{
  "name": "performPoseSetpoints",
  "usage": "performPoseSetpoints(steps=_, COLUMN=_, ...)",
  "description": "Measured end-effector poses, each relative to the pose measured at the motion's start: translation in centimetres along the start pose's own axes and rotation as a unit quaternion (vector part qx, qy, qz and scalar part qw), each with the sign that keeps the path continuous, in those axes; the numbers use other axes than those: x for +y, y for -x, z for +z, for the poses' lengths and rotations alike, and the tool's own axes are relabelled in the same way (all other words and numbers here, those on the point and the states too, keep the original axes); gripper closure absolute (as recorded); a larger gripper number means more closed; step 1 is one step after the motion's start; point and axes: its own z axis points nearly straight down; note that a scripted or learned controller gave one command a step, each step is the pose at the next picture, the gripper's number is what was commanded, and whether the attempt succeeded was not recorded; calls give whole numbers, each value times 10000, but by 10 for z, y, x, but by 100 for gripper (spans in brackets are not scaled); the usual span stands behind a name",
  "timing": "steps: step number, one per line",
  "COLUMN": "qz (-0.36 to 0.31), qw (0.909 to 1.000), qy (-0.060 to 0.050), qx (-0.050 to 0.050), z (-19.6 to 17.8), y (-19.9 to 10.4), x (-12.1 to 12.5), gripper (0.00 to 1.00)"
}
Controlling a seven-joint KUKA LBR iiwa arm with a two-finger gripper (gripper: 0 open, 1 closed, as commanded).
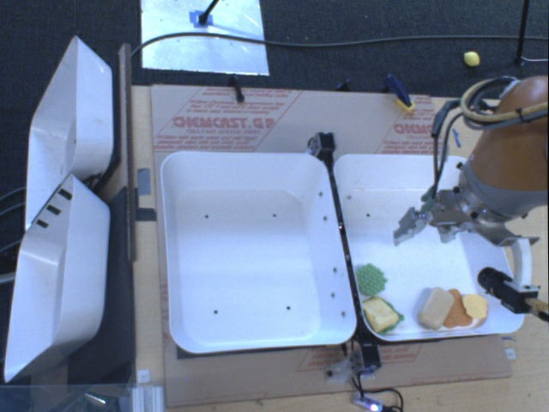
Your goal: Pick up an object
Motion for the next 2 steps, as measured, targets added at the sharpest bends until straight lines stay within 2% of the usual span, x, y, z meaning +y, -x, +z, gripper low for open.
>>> performPoseSetpoints(steps=1, qz=-2, qw=10000, qy=7, qx=-1, z=-11, y=0, x=0, gripper=100)
performPoseSetpoints(steps=2, qz=0, qw=10000, qy=4, qx=1, z=-10, y=0, x=0, gripper=0)
